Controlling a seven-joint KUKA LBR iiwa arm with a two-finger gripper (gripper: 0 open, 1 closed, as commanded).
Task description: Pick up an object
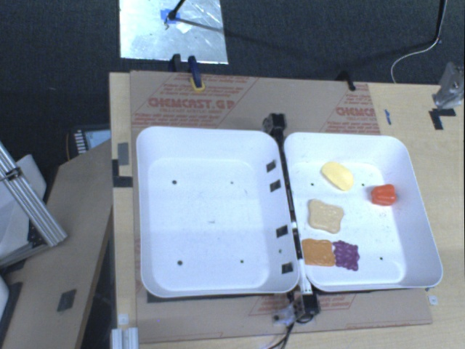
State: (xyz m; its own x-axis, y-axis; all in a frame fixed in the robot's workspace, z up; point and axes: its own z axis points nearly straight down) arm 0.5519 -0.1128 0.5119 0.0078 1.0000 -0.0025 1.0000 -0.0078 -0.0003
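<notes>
Fig.: two white bins on the tabletop [240, 97], before any pick. Claw state: cannot tell, whether spread or pressed together; nothing is seen pinched.

All candidate objs lie in the right bin [420, 195], i.e. on the side from which the arm, and so the claw, enters; probably set there for a short reach. The yellow piece [338, 175] and red piece [383, 194] each lie apart from the rest, so either should give the claw free room on both sides. The beige slice [325, 216] lies flat, near but apart from the pair below it. The orange slab [317, 252] and purple cluster [346, 254] touch, a likely double-grab risk. The left bin [211, 209] serves presumably as drop side. Dark clips [282, 231] along the seam hold the bins together.

Hard to make out: what the objs represent (approx. toy foods); object heights; the cable [418, 46] is cut off at the top edge.
</notes>
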